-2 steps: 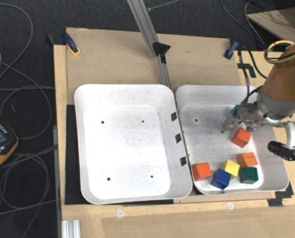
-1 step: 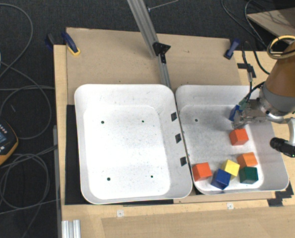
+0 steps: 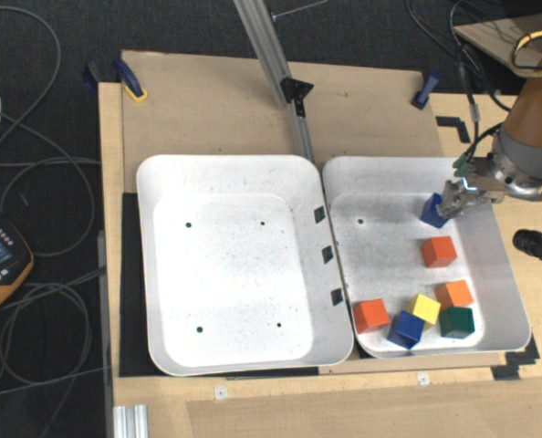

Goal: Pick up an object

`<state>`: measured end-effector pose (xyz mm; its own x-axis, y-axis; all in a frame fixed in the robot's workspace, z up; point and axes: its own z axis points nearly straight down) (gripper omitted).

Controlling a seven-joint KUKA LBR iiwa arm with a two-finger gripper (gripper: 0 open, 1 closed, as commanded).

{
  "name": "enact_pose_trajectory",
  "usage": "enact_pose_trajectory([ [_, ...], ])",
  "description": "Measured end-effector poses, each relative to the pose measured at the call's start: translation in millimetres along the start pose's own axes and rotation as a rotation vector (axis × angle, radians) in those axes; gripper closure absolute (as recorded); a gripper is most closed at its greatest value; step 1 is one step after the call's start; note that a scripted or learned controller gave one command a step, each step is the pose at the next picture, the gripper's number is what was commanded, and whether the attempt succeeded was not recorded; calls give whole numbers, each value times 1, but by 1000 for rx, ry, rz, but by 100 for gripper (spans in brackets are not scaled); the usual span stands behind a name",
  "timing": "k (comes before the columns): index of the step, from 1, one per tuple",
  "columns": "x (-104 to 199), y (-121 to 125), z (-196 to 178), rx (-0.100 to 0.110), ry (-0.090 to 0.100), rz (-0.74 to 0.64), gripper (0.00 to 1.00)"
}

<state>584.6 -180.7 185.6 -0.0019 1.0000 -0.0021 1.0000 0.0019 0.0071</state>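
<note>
Here the blue block (image 3: 432, 212) sits clenched between the jaws above the right bin (image 3: 380, 190).

My end effector (image 3: 453, 199) hangs over the upper right part of the right shallow white plastic bin (image 3: 380, 190), with a small blue block (image 3: 432, 212) at its tip; I cannot tell whether that block is gripped. Below it lies an orange cube (image 3: 438, 251). Along the bin's lower edge sit another orange cube (image 3: 371, 314), a blue cube (image 3: 405, 328), a yellow cube (image 3: 426, 308), an orange block (image 3: 453, 292) and a dark green cube (image 3: 456, 322). The left white bin (image 3: 230, 263) lies beside it on the wooden bench (image 3: 207, 108).
</note>
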Motion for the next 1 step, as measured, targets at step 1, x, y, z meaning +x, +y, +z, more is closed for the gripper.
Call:
enact_pose_trajectory([
  [1, 2, -1, -45, 0, 0, 0, 100],
])
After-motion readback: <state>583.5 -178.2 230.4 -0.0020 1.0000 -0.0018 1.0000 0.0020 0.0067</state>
